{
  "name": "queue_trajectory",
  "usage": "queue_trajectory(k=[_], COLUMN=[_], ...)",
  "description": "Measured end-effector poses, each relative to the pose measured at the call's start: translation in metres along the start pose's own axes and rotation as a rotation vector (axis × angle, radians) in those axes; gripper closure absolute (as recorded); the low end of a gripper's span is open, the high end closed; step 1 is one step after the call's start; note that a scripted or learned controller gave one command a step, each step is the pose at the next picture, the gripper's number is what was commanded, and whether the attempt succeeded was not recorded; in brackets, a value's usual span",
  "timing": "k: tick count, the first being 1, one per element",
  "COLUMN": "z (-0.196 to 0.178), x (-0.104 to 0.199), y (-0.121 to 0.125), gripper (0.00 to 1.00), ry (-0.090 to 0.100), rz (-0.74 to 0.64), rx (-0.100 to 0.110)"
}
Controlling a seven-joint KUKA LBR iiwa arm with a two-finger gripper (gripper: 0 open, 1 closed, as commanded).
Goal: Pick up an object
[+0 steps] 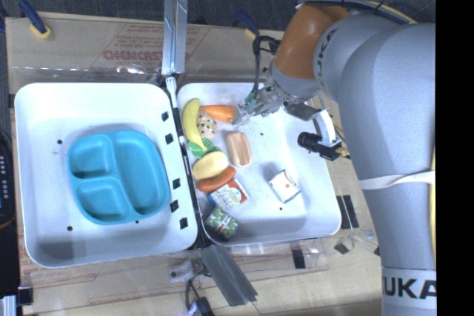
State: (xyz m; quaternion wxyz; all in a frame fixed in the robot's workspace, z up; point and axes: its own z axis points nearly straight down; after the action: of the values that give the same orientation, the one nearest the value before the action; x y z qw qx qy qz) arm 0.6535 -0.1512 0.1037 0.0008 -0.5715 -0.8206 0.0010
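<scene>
- Reaching in from the right, the arm (385, 122) has its gripper (250, 109) low in the right bin (315, 214), at the far side, just beside the carrot (218, 113).
- Whether the gripper is apart or together I cannot tell; its tip is small and partly lost against the white floor, and nothing is plainly clamped in it.
- Lying along the bin's left wall are a banana (191, 120), a bun (210, 162) on something red, a small carton (230, 195) and a green packet (221, 221).
- Nearer the middle sit a sausage (238, 149) and, well apart from it, a white box (284, 186).
- The left bin (37, 226) holds a blue tray (117, 175) with 3 compartments.
- My read: the pick is barely under way. Every item rests on the bin floor (none lifted), so gripping and raising 1 of them are all left to do.
- The carrot looks the likeliest target, being closest to the tip.
</scene>
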Motion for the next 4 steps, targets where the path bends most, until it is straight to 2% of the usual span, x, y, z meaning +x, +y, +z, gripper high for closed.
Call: queue_trajectory(k=[1,2,3,4], z=[0.005,0.010,0.011,0.012], x=[0.010,-0.025,0.045,0.042], y=[0.008,-0.019,0.020,0.002], gripper=[1.00,1.00,1.00,1.00], ry=[0.000,0.001,0.001,0.003], rz=[-0.405,-0.104,-0.365,0.032], rx=[-0.002,-0.001,0.002,0.002])
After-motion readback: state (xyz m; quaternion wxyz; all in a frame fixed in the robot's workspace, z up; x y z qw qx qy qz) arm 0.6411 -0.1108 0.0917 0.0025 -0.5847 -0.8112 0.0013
